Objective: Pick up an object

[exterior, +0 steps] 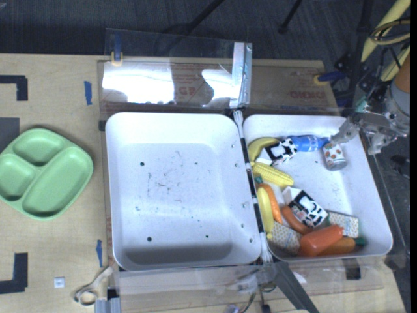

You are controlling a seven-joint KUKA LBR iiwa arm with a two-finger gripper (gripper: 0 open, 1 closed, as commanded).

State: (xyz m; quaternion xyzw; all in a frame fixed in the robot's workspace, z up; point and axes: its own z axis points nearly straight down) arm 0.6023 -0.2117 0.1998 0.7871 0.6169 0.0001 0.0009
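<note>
Your gripper [362, 134] sat at the right bin's [365, 204] far right edge, fingers spread, one tip just above a small can [335, 156] and pinching nothing. The can lay near a blue bottle [305, 142]. A banana [258, 147], corn cob [272, 173] and carrot [326, 240] crowded the bin's left and near side. You had a green divided plate [42, 172] out on the bench.

Gripper [362, 130] at right edge, fingers spread apart
</note>
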